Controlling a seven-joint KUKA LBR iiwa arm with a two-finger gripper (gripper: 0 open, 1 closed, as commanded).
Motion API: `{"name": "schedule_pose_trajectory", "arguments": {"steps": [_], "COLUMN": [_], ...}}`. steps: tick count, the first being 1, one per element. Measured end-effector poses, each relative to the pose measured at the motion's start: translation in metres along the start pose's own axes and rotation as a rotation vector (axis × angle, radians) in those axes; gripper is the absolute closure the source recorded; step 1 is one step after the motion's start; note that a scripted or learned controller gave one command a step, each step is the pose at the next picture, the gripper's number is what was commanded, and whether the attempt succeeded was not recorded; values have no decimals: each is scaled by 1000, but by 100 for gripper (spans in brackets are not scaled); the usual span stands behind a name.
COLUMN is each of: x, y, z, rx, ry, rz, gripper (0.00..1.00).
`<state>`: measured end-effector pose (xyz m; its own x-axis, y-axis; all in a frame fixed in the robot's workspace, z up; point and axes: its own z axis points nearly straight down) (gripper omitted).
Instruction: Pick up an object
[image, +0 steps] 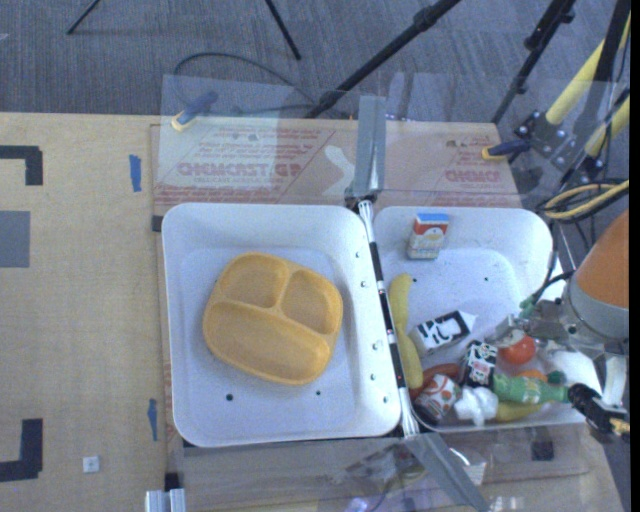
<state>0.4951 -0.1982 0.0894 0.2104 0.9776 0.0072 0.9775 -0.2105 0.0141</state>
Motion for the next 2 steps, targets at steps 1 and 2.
{"name": "schedule_pose_trajectory", "arguments": {"steps": [1,2], "x": [-4,52], "y": [0,-24], "z": [-8,-87], "rx": [0,15], "ry": [-6,-7], "rz": [7,-171], "gripper": [100,100]}}
